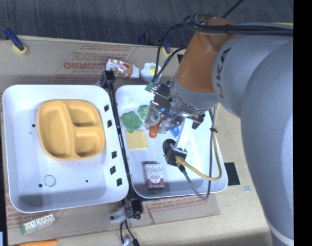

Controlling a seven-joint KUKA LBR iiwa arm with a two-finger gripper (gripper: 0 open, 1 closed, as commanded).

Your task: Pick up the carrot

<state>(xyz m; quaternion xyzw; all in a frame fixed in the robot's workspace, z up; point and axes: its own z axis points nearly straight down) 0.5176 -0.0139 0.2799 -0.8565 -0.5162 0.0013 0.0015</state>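
Right white bin point(217, 181): small orange carrot point(153, 132) just under gripper point(158, 121); grip state cannot tell.

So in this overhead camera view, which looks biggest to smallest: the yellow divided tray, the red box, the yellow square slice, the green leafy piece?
1. Yellow divided tray
2. Red box
3. Yellow square slice and green leafy piece look alike; I can't rank them.

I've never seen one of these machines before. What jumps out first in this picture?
The big grey arm with its orange band fills the right side, reaching down over the right bin. Below its gripper sits a small orange carrot, next to a green leafy piece and a yellow slice. In the left bin lies a yellow divided tray.
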